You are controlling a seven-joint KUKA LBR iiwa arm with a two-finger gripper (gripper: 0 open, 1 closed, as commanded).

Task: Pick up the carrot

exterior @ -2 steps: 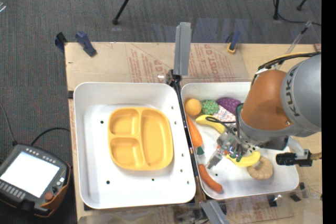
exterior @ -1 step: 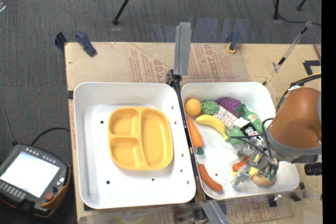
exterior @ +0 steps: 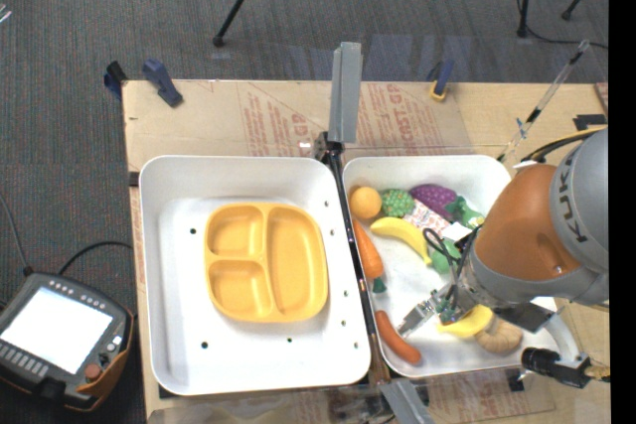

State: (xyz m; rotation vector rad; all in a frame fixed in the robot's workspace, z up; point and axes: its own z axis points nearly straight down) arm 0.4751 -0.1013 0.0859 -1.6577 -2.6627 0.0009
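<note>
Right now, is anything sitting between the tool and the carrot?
Nothing visible does. The carrot lies along the right bin's left wall, and bare bin floor separates it from the tool. The banana lies beside the carrot, off that line.

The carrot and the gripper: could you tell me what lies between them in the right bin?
In the camera view, bare white bin floor separates the carrot from the gripper; the banana lies just above that stretch.

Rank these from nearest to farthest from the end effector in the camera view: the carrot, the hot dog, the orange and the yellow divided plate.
1. Hot dog: just left of and below the end effector, in the right bin's near corner.
2. Carrot: up-left, along that bin's left wall.
3. Orange: farther up, at the bin's top-left.
4. Yellow divided plate: in the left bin.
</note>
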